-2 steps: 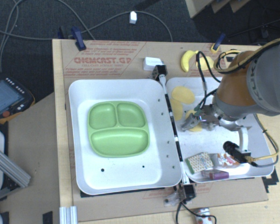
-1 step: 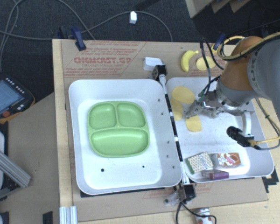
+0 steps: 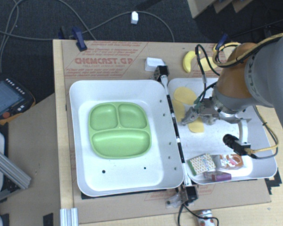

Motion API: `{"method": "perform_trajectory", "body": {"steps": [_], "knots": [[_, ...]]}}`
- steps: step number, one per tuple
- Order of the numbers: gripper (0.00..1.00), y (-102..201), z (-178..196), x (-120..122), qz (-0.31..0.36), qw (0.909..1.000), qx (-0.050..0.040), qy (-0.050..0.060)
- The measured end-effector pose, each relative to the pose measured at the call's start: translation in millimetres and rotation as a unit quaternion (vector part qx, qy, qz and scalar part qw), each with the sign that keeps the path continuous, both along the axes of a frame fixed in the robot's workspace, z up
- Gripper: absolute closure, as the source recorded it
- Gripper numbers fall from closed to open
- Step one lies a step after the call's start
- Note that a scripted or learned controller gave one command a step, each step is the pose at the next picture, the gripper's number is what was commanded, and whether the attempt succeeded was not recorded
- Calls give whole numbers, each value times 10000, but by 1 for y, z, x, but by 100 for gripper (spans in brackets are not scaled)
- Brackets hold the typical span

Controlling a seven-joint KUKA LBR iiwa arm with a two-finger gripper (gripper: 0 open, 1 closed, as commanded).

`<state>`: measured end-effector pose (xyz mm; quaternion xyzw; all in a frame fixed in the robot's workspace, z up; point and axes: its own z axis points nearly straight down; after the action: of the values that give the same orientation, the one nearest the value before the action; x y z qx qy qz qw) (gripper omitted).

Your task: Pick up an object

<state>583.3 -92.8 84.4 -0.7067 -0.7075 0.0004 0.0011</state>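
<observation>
In the right bin, my gripper hangs low near the left wall, at the end of the grey arm with its orange band. Just below and right of the gripper lies a small yellow piece; whether they touch is unclear. A pale yellow round object rests just behind the gripper. At the bin's front lie a patterned packet, a purple object and a red-and-white wrapper.
The left bin holds a green divided plate. A yellow banana-like object lies on the bench behind the right bin. A black cable with a plug hangs from the arm over the right bin.
</observation>
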Motion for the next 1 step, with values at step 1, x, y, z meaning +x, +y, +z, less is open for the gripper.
{"method": "perform_trajectory", "body": {"steps": [1], "knots": [[100,0,10,0,0,10000,-1,-7]]}}
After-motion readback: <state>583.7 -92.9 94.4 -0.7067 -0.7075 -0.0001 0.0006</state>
